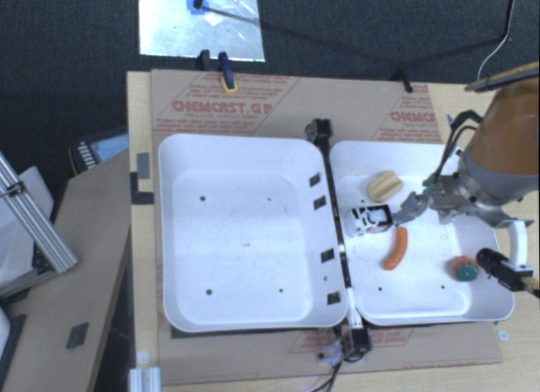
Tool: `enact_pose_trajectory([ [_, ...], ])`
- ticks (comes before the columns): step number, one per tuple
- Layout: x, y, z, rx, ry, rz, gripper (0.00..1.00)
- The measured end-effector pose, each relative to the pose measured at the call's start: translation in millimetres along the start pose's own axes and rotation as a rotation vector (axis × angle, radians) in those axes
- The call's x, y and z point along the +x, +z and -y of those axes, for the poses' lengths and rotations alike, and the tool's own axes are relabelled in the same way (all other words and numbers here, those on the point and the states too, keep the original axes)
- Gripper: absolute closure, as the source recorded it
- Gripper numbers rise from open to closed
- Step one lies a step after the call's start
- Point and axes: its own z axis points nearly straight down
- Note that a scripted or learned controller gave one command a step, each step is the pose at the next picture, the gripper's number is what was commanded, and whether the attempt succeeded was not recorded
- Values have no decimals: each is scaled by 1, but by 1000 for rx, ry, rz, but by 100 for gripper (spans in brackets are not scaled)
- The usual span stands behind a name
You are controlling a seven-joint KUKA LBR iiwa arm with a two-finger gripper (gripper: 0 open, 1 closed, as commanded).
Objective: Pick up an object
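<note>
Sausage [395, 249] lies just beside the fingers [411, 206], untouched.

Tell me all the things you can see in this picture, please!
White bins: two, white, side by side on the bench.
Bread roll: one, tan, upper part of the right bin.
Sausage: one, orange, middle of the right bin.
Black and white object: one, left side of the right bin, beside the fingertips.
Round toy: one, green with orange, right bin's lower right.
Shiny sheet: one, silver, floor above the bench.
Arm: one, grey and orange, from the right.
Gripper: one, grey, over the right bin.
</note>
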Motion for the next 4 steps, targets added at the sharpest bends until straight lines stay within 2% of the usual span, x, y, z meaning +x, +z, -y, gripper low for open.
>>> enact_pose_trajectory([
  [1,16,91,-39,-23,1,2,0],
  [2,9,75,25,3,2,0,0],
  [3,-23,72,23,-1,2,1,0],
  [4,-55,-66,-37,-10,-2,5,0],
])
